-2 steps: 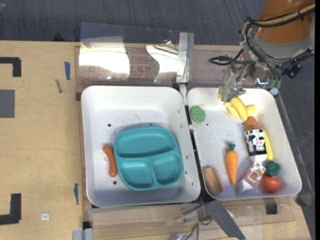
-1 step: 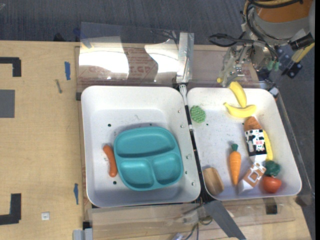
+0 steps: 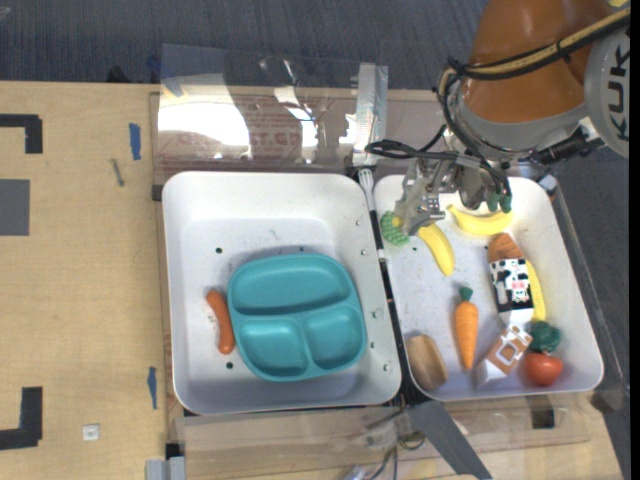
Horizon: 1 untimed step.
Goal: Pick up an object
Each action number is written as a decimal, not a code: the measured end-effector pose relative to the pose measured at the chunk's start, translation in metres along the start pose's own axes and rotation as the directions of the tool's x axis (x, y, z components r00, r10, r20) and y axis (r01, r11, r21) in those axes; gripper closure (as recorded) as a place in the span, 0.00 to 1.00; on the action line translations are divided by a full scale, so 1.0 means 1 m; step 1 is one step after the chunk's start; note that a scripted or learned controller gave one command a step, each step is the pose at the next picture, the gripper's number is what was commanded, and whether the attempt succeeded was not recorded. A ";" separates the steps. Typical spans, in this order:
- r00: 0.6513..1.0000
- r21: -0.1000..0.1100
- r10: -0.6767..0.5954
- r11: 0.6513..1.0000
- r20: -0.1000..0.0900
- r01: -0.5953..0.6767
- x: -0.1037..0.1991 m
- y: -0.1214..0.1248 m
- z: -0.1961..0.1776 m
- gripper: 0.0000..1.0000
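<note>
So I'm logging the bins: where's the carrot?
The carrot lies in the right bin, toward its front, between the bread roll and milk carton.

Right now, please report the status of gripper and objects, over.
Gripper low in right bin, far-left corner. Green toy and banana just beside it. Nothing visibly held.

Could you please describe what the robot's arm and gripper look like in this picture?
The arm ends in a large, rounded orange housing with a grey rim beneath it. A yellow cable and a black one run across the orange part. At the right edge sits a pale grey segment with dark lettering. Below hangs the gripper, a small assembly of bare metal and dark parts with thin black wires looping around it.
</note>
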State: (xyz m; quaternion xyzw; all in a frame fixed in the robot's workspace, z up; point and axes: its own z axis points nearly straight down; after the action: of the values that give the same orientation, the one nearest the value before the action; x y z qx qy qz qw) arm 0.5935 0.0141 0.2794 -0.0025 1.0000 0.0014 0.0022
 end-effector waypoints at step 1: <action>1.000 0.001 0.010 1.000 0.005 -0.010 -0.055 0.005 -0.030 1.00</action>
State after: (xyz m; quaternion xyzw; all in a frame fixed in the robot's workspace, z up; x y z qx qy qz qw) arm 0.6481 0.0192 0.3100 0.0026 1.0000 0.0009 0.0048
